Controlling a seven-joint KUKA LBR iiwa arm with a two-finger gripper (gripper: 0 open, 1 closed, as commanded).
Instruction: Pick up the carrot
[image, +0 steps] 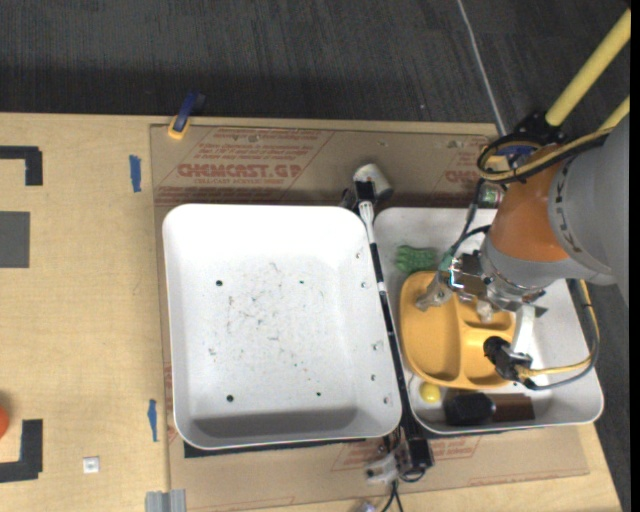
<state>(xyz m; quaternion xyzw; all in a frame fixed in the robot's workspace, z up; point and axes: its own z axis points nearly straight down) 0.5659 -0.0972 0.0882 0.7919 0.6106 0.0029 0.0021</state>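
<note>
Risks closing on the big yellow object (440, 345) or the green piece (414, 259) rather than the carrot, whose place in the crowded right bin (588, 398) cannot be told, with the gripper (478, 300) low there, grip likewise untellable.

A robotics lab test bench: a flat plywood benchtop (80, 300) marked with black tape squares (22, 166) and blue tape strips (135, 172), two shallow white plastic bins (270, 420) on a printed brown cardboard sheet (250, 160), and loose yellow-and-black cabling (520, 150).
</note>
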